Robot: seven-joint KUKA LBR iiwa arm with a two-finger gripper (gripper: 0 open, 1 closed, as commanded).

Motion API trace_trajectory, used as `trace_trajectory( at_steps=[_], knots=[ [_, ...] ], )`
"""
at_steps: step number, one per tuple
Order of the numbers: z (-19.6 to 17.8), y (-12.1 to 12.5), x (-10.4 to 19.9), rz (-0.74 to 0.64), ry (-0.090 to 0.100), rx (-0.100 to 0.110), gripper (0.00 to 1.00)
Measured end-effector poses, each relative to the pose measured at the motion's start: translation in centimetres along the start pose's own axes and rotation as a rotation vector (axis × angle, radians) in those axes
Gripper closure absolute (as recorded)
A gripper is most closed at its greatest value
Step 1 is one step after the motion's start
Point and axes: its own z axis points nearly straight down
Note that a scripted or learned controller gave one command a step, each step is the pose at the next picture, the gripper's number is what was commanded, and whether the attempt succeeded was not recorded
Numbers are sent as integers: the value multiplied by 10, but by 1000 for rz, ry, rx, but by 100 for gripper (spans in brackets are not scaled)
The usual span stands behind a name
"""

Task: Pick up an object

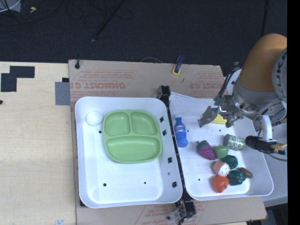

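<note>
My gripper hangs over the upper middle of the right bin, its two fingers spread open. A flat yellow object lies on the bin floor under the gap between them, partly hidden by the hand. A small blue bottle lies to the left by the bin's left wall. Below the gripper sit a purple toy fruit, a light green piece and a small can.
Near the right bin's front corner crowd a dark green piece, a red-and-white toy, an orange one and a brown one. The left bin holds a green divided plate and a white ball.
</note>
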Motion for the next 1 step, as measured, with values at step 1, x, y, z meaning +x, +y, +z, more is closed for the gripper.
trace_trajectory(
  at_steps=[1],
  knots=[
    [-8, 3, 0, -2, -2, -14, 0]
  ],
)
